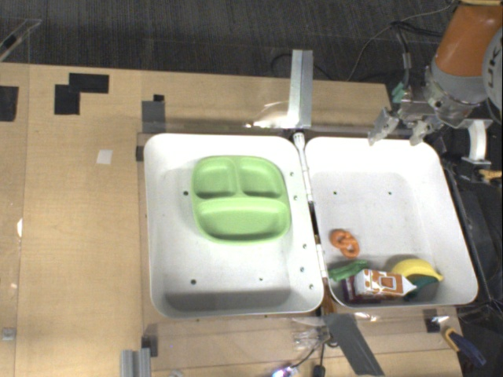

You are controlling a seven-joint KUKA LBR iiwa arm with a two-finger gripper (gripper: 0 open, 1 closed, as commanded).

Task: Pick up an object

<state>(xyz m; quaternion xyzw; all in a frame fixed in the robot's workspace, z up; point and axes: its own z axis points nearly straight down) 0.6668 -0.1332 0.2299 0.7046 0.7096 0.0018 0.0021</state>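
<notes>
Left bin (169, 210) white, light green divided plate (240, 197) | right bin (393, 179) white: orange pretzel (344, 242), yellow banana (416, 270), brown-and-white carton (381, 284), dark green piece (346, 271) | arm (468, 30) orange band | bench (71, 234) tan

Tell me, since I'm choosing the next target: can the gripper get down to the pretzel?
Probably yes. The pretzel lies alone on bare floor of the right bin, apart from the pile by the near wall. The gripper hovers over the far rim.
</notes>
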